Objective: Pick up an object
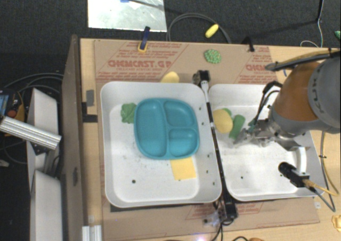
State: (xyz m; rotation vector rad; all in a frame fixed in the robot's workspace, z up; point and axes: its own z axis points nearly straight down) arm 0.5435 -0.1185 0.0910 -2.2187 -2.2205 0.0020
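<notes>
Green object (pixel 237 126) – gripper (pixel 241 136) just beside, right bin (pixel 256 189).

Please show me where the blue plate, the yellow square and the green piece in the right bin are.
blue plate (pixel 166 128): camera view, on the ridge between its compartments.
yellow square (pixel 184 169): camera view, on its flat middle.
green piece (pixel 237 126): camera view, on its middle, beside a yellow item.
</notes>
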